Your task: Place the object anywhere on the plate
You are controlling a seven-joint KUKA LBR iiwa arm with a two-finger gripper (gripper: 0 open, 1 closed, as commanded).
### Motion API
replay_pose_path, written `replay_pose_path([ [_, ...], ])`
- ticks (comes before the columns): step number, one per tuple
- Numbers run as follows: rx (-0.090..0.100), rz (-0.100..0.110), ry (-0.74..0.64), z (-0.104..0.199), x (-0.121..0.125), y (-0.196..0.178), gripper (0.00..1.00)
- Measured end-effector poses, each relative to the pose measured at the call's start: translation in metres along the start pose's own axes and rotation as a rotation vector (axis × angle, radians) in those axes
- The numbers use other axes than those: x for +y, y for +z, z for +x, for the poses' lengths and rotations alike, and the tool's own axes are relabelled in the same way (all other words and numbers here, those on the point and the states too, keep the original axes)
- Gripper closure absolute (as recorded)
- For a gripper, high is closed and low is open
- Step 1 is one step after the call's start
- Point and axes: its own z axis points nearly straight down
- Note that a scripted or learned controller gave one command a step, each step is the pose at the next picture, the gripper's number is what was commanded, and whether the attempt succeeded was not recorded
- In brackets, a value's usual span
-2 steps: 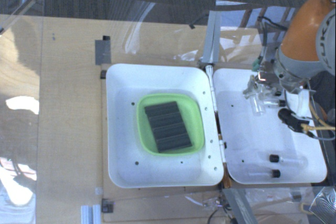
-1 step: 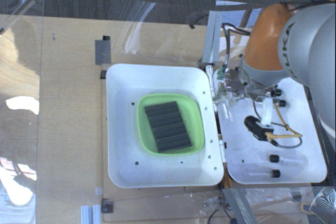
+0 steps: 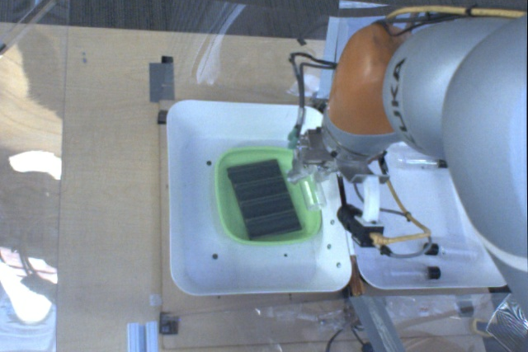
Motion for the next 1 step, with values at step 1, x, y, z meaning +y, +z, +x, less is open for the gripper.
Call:
replay_pose_path([
  [1, 0.000, 0.000, 0.001, -0.0005, 0.0001, -0.0001, 0.00],
])
